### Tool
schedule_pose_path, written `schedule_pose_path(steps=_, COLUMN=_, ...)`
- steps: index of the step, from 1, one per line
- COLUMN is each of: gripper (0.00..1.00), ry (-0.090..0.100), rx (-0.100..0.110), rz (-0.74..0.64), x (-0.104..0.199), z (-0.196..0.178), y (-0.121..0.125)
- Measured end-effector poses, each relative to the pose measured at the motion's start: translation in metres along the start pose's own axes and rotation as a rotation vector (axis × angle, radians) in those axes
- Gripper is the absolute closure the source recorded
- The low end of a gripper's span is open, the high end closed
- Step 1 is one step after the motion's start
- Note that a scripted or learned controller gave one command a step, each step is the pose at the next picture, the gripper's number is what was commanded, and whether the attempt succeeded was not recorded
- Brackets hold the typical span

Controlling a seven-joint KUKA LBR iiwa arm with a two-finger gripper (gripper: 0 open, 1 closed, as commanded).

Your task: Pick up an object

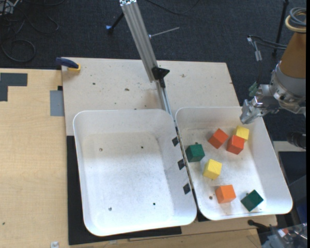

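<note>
Gripper (249, 112) hovered above the right bin's (279, 159) far edge, near a yellow cube (242, 133) and red cube (235, 144); its grip state I cannot tell.

Both white bins, the left bin (129, 174) and the right bin (271, 159), look like smooth moulded plastic with a dull sheen, their floors speckled with dark flecks. The blocks (an orange block (225, 193), a yellow block (213, 168) and a green block (195, 152) among them) have flat matt painted faces. The counter (20, 154) shows pale wood grain at the left, while its board (119, 84) behind the bins is a duller, marked off-white. The slanted post (139, 32) is ribbed bare metal. The gripper (248, 113) looks like brushed grey metal.
</note>
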State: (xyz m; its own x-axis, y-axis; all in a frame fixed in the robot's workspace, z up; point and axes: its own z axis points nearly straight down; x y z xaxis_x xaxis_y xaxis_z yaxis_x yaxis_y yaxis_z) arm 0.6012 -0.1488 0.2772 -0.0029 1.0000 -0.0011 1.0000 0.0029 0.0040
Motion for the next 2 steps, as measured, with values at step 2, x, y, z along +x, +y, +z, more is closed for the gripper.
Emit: schedule_pose_path(steps=2, gripper=1.0, ry=0.003, rx=0.008, rz=-0.002, x=0.098, z=0.001, y=-0.023)
